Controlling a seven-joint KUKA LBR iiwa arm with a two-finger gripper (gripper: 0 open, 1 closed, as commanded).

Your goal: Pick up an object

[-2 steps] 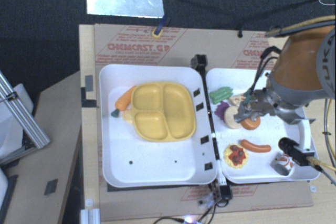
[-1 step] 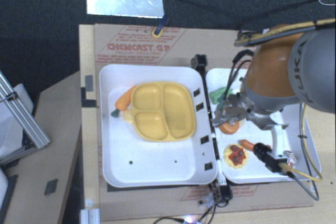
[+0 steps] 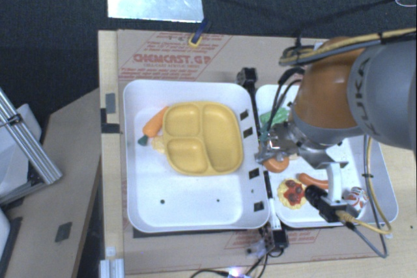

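My gripper hangs low over the left side of the right bin, under the grey and orange wrist. Just below it lies a round orange-red toy, touching or nearly touching the gripper. A green toy pokes out behind the wrist. A small pizza-like piece and a red sausage lie toward the bin's front. In the left bin a yellow divided plate rests with a toy carrot at its left edge.
The black-clipped divider separates the two bins right beside the gripper. A small white and red item sits at the right bin's front, near yellow cables. The arm's body hides much of the right bin.
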